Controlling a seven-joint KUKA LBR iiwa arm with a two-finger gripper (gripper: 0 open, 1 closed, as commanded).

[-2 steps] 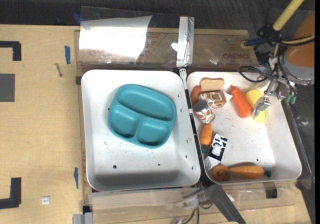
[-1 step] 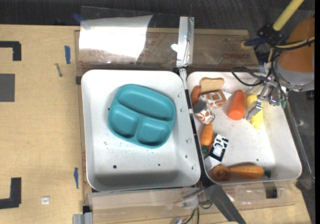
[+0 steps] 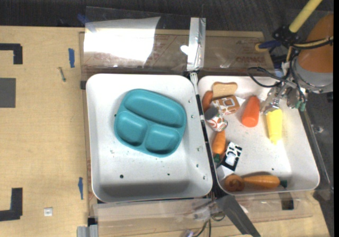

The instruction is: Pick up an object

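The yellow corn-like piece lies right of centre in the right bin, and the gripper hangs just above its upper end; whether its fingers are open or shut I cannot tell. An orange cone-shaped piece sits just to its left, close enough to get knocked; best to come straight down, straddle the yellow piece across its narrow width, close firmly, lift vertically. A long carrot lies lower in the bin; a teal divided plate sits in the left bin.
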